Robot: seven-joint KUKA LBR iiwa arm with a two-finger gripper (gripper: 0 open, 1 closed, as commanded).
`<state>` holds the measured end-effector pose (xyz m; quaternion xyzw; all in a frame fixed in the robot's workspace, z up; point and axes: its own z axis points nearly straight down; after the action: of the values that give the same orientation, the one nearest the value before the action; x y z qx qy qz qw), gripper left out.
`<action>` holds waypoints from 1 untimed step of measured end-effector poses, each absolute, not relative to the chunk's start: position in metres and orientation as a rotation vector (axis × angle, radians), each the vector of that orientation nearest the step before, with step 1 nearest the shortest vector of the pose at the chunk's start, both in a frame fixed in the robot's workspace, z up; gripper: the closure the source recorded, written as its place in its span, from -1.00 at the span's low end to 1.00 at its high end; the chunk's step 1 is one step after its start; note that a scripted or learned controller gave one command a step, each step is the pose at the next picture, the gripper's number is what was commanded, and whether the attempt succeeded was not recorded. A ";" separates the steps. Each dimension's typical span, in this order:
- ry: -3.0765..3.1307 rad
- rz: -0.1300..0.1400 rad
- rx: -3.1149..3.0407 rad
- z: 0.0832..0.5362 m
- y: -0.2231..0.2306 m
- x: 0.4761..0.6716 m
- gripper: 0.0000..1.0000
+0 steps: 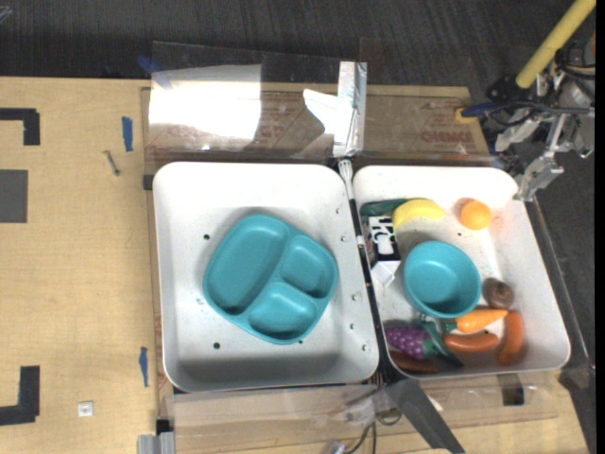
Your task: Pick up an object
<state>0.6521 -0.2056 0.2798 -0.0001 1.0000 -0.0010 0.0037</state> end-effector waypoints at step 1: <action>3.144 0.002 0.046 0.157 -0.197 0.569 -1.00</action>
<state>0.5692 -0.1975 0.1573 0.0147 0.9999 0.0007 -0.0014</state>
